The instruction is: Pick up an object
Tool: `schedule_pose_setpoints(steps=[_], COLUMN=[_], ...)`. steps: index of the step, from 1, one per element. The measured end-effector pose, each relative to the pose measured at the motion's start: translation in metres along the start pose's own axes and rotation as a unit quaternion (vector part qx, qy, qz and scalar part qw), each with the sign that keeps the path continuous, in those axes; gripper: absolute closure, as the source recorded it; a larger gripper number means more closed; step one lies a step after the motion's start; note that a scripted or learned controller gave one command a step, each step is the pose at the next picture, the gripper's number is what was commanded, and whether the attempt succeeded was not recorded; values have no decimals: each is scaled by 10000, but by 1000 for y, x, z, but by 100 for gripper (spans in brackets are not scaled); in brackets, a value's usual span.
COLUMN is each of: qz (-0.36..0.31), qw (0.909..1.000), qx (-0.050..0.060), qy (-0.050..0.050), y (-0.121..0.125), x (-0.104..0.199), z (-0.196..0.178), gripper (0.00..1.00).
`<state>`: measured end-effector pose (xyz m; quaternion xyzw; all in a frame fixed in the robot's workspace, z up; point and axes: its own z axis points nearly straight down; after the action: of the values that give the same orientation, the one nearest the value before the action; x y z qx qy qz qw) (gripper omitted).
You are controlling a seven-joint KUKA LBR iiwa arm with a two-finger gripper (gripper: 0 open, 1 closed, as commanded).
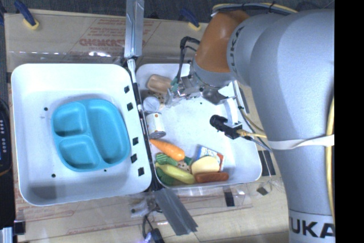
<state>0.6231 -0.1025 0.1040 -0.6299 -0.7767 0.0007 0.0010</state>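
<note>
Two shallow white bins [23, 122] sit side by side on the bench. I cannot tell the pincer's [177, 90] state. Just left of it lies a tan rounded object [158, 83]; below it an orange plastic carrot [167, 149]; far left, a blue divided plate [90, 134].
</note>
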Motion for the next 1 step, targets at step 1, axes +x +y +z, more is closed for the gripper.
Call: schedule_pose_setpoints(steps=[1], qz=[850], qw=[9964], qx=[16], qy=[6], y=[-85], x=[15], z=[14], gripper=[0])
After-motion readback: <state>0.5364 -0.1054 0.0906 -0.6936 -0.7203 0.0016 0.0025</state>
